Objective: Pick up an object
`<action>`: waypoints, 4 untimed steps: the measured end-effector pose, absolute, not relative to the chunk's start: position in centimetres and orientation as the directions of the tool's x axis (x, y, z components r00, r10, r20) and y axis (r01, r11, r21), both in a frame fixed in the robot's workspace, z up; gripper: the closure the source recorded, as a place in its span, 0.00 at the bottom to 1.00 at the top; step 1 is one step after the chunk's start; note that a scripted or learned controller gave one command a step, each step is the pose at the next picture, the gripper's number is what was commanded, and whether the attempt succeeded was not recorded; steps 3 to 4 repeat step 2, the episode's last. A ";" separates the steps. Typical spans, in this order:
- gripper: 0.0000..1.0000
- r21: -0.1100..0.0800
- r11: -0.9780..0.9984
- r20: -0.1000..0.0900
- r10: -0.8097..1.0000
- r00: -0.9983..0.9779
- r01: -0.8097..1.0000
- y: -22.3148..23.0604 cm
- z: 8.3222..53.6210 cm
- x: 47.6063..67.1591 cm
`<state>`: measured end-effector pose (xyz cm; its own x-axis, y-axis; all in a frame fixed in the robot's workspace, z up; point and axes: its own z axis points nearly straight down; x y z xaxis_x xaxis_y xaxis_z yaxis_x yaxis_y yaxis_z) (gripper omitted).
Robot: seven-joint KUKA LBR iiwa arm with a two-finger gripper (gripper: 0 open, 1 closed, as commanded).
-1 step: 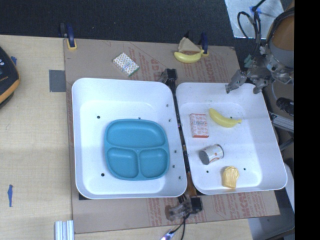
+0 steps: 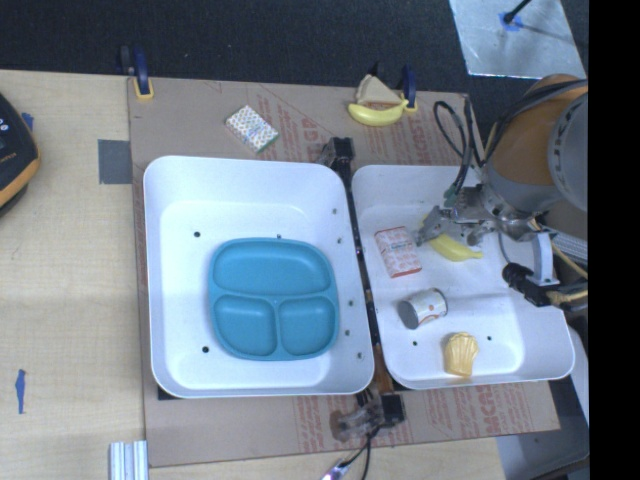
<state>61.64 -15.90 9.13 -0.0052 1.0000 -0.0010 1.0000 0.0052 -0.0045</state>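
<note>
Gripper [image 2: 452, 230]: low inside the right bin [image 2: 520, 360], near its far wall; whether it is open or closed cannot be told. Yellow banana-like piece [image 2: 456, 251]: directly beneath it, apparently touching; a hold is not confirmed. Red-and-white packet [image 2: 397, 251]: just left of the gripper, flat. White cup with grey end [image 2: 424, 308]: nearer the camera, on its side. Yellow ridged item [image 2: 460, 354]: beyond that, by the near wall. Left bin [image 2: 170, 198]: holds a blue divided tray [image 2: 272, 297].
</note>
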 end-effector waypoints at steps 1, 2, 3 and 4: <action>1.00 -0.005 0.008 -0.002 1.000 -0.008 1.000 -16.0 10.2 61.7; 1.00 -0.004 0.007 0.000 1.000 -0.007 1.000 -6.3 19.2 56.4; 1.00 -0.004 0.007 0.000 1.000 -0.007 1.000 -6.3 19.2 56.4; 1.00 -0.004 0.007 0.000 1.000 -0.007 1.000 -6.3 19.2 56.4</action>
